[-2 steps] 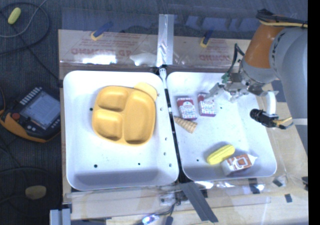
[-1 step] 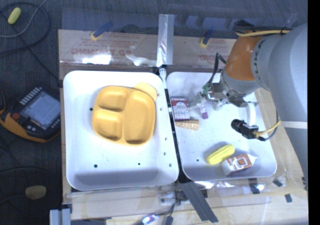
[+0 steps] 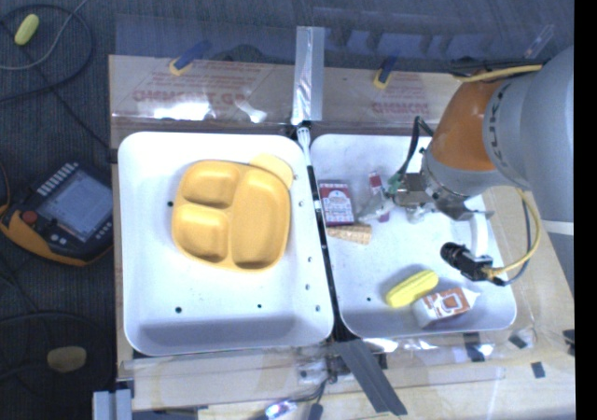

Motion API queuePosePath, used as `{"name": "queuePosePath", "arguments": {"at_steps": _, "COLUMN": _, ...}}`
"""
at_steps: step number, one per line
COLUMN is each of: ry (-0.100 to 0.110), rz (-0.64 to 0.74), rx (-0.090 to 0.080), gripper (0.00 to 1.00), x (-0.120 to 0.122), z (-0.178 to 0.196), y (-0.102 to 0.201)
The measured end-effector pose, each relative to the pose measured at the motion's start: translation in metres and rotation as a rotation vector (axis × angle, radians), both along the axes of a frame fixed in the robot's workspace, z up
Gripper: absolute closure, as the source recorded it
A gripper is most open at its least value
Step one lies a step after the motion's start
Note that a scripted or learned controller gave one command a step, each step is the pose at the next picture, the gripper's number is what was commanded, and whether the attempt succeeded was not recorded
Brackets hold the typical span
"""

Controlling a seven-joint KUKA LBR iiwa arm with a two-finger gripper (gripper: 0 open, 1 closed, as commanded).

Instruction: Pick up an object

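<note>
Grey arm with orange band reaches into the right white bin (image 3: 504, 315).
Its gripper (image 3: 403, 192) hangs near a small red box (image 3: 335, 203); its grip state I cannot tell. A yellow banana-shaped toy (image 3: 411, 287) lies nearer the front.

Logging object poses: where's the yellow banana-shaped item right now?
In the camera view, the yellow banana-shaped item lies near the front of the right bin, touching the small orange-and-white carton on its right.
</note>
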State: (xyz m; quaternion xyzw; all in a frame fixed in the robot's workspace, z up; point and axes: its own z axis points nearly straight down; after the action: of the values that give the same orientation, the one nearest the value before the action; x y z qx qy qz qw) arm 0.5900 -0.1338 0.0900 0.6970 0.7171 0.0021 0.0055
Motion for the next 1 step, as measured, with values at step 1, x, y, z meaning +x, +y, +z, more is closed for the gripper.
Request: {"name": "queuePosePath", "arguments": {"at_steps": 1, "ry": 0.013, "rz": -0.175, "rx": 0.004, "gripper": 0.0, "x": 0.0171, "z": 0.048, "y": 0.0185}}
